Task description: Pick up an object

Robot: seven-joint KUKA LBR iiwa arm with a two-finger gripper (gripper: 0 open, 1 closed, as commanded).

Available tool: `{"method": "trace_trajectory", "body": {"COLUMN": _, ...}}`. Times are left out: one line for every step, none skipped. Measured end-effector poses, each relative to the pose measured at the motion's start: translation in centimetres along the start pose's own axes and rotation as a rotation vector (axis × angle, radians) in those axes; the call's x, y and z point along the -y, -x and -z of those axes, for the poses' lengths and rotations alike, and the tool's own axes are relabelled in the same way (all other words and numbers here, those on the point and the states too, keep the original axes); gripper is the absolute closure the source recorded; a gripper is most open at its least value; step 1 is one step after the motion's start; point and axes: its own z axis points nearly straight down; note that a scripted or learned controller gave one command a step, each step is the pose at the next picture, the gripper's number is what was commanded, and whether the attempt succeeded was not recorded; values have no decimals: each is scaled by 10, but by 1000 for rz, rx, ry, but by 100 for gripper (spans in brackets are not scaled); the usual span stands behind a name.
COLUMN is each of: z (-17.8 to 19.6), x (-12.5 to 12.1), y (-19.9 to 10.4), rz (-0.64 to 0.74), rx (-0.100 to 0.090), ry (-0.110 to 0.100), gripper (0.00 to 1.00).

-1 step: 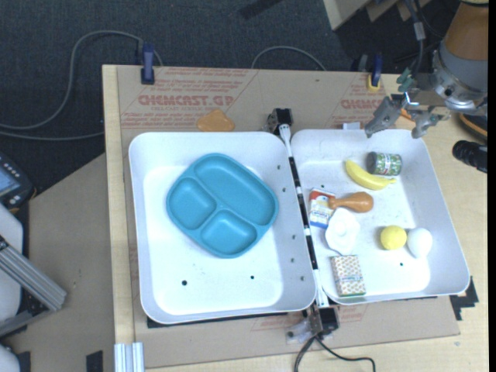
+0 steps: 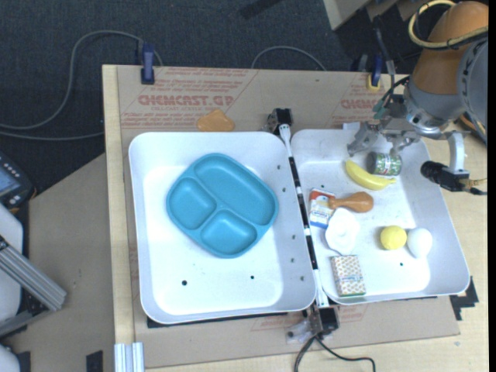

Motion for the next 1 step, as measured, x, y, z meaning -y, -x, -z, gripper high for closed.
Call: {"method": "trace_trajectory", "body": {"z": -36, "x": 15, "y": -11, "rz": 2, "rx": 9, "ry": 34, "gripper": 0}}
